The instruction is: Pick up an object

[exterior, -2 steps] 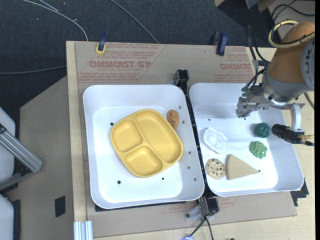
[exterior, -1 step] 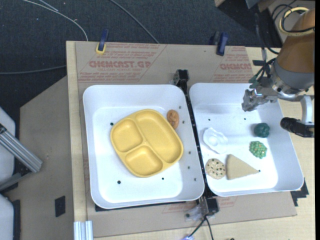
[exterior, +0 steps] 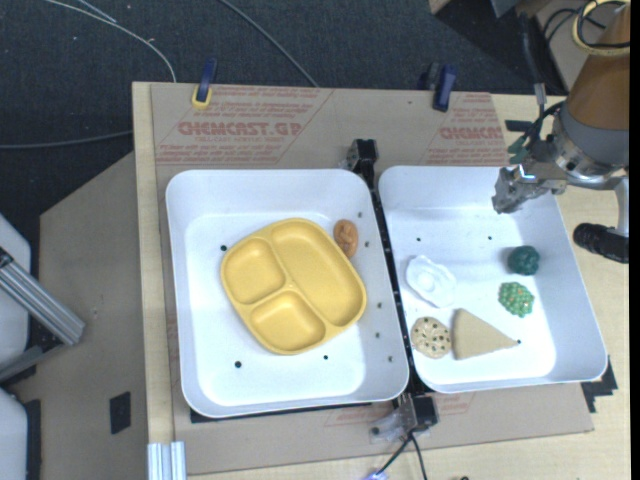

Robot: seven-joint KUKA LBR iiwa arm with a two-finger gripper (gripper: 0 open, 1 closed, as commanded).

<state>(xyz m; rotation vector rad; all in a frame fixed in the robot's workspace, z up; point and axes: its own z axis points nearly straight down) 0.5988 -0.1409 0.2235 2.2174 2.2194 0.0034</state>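
Right bin [exterior: 570, 368]: tool [exterior: 508, 196] above; cookie [exterior: 431, 336] touching wedge [exterior: 480, 334].

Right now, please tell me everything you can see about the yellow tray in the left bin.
The yellow tray looks like smooth moulded plastic, with rounded corners and three compartments, all bare. It lies flat, turned at an angle, on the floor of the left bin. A small brown object sits at its upper right edge, perhaps touching it.

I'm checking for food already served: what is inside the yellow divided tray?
All three compartments of the yellow tray show bare yellow plastic. A small brown item lies outside its upper right rim. The bin floor under the tray is covered.
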